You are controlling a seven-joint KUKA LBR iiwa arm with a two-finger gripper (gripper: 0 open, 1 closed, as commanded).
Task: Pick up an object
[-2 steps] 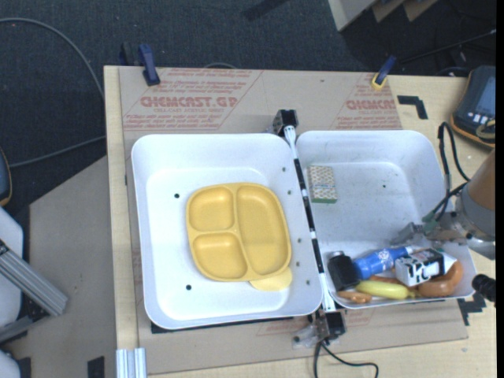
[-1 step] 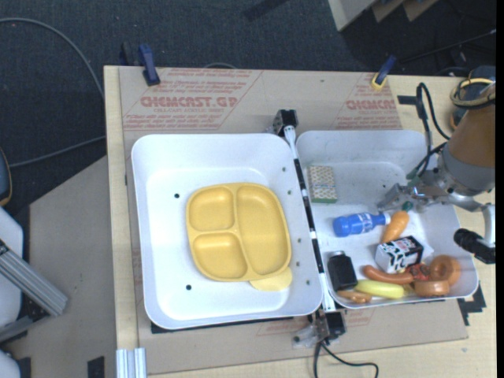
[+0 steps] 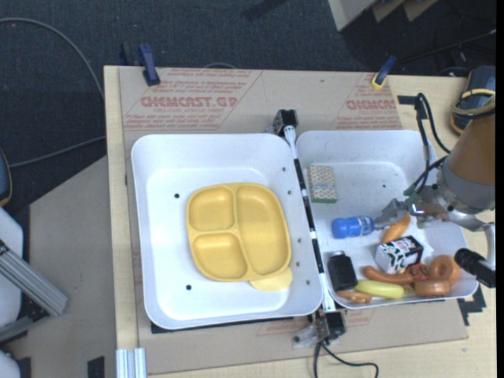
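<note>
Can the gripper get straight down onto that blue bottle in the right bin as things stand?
Probably yes. The blue bottle lies on bare bin floor with nothing on top. The gripper is just to its right; only the orange piece beside it crowds that side.

Blue bottle [image 3: 351, 227] on side, mid right bin; orange carrot [image 3: 398, 228] just beside, tilted.

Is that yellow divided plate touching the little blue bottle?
Apart. The camera view shows the yellow plate in the left bin and the blue bottle in the right bin, with both bin rims between them.
</note>
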